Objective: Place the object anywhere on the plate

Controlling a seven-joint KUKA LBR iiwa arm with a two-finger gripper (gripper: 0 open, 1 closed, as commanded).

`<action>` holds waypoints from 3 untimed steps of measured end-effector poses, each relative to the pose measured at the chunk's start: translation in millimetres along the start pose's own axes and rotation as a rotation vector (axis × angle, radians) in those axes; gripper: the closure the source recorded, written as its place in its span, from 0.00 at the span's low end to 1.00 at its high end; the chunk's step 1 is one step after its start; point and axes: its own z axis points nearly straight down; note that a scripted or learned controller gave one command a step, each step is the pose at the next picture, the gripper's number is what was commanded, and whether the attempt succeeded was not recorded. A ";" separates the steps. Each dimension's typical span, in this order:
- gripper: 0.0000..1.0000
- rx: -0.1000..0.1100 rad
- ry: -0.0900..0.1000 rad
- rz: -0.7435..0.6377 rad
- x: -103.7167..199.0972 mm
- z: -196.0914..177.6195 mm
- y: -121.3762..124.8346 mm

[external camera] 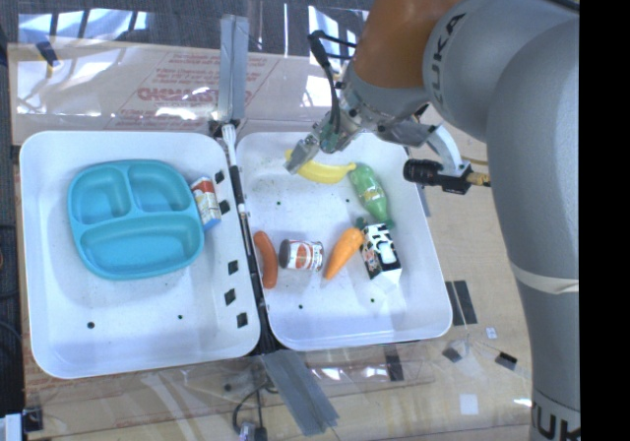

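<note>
The curved yellow plastic banana (329,171) is lying at about twelve o'clock in the shallow white right-hand bin (423,316), its left end tucked beneath the grey two-finger gripper (301,157), which is hanging right over it and appears to be touching or nearly touching that tip. Whether those tips are spread or pressed together I cannot tell at this size, and nothing is visibly pinched between them.

At three o'clock from the banana a green plastic bottle (370,191) is lying just beside it, so the likely pick is calling for a close across the banana's narrow width, away from that bottle, with the fruit seated well between the tips before any lift.

Toward six o'clock an orange toy carrot (343,251), a black-and-white carton (380,254), a small red-labelled can (300,255) and a reddish sausage (266,259) are sitting in a loose row.

The turquoise three-compartment plate (135,218) is waiting at nine o'clock, in the shallow white left-hand bin (59,350), with a second small can (206,203) touching its right rim; the carry is probably needing enough height to clear the wall between bins.
</note>
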 end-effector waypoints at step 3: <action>0.00 -0.002 -0.002 -0.175 124.2 20.3 98.1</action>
